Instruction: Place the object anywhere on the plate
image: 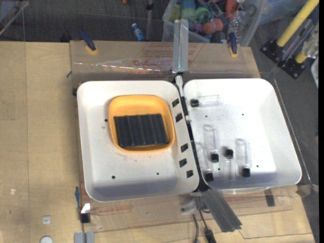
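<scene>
— Where are we seeing the black ridged block (pixel 140 130)?

— We are seeing it lying flat on the orange plate (pixel 117 105), which is sitting in the left bin (pixel 96 176).

— And how are the jaws standing?

— We cannot tell how far they are opening or what they are touching.

— What is lying in the right bin (pixel 263 110)?

— We are seeing several clear vials (pixel 209 135) with black caps lying there.
</scene>
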Motion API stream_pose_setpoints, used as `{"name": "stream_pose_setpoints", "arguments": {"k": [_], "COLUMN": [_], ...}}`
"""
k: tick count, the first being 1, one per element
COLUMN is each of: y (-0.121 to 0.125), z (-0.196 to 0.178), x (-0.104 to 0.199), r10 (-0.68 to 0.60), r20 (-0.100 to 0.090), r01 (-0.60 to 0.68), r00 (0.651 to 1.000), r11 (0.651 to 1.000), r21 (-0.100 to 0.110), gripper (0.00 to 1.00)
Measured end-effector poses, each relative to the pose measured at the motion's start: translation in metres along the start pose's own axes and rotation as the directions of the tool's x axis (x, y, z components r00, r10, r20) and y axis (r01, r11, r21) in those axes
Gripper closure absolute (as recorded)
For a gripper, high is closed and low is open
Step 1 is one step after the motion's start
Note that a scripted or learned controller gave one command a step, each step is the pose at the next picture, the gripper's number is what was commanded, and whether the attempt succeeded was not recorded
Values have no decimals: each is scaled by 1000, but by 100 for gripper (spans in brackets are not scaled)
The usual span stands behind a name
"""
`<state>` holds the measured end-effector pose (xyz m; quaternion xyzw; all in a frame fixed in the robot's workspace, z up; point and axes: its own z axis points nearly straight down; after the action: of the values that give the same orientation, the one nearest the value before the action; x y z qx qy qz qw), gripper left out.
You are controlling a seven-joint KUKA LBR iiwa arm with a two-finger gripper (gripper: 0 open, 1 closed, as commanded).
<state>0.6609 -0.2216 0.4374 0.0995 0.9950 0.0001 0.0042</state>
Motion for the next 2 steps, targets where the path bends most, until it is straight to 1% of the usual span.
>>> {"name": "stream_pose_setpoints", "arguments": {"k": [1,2], "y": [-2,2], "z": [0,0], "x": [7,-7], "r10": [-346,-666], "r20": [-2,4], "r01": [346,666], "r00": [938,746], "r11": [938,746], "r21": [-2,1], "gripper": [100,100]}}
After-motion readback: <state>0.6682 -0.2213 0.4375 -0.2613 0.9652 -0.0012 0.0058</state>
